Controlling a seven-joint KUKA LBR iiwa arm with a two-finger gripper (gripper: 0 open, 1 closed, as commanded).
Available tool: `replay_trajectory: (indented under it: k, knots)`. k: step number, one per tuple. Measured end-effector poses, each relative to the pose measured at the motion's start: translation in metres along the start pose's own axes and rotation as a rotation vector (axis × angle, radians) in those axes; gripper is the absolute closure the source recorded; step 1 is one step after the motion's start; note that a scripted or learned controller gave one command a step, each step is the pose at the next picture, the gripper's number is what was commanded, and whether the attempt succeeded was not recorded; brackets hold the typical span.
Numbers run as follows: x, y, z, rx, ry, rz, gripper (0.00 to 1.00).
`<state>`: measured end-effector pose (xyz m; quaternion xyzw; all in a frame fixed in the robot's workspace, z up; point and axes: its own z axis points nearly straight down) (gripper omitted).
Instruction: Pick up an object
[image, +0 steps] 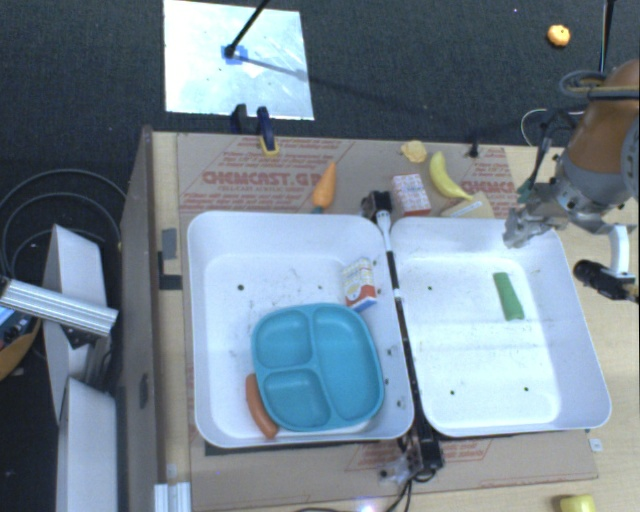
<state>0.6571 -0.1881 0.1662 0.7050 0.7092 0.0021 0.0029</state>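
Note:
A green stick-shaped object (509, 296) lies in the right bin (470, 400), toward its far right side. In the left bin (215, 300) sit a blue divided plate (316, 366), a small white and red carton (359, 283) by the far edge of the plate, and an orange sausage-shaped piece (259, 405) at the plate's near left. The gripper (520, 229) hangs at the far right corner of the right bin, above its rim and a short way beyond the green object. Nothing is seen held in it.
On the cardboard behind the bins lie an orange carrot (324, 186), a small pink box (411, 194), a yellow banana (446, 177) and a yellow piece (414, 151). A black clamp (380, 207) sits at the joint between the bins. The arm's grey and orange wrist (600, 150) stands at the right.

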Motion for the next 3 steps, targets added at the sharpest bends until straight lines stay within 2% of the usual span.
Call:
replay_trajectory:
  k: [1,2,3]
  knots:
    - [-0.001,-0.001,0.003,0.003,0.0,0.001,0.0]
    - [-0.019,-0.032,0.042,0.009,0.0,0.007,0.0]
    - [-0.016,-0.043,0.083,0.006,0.0,0.005,0.0]
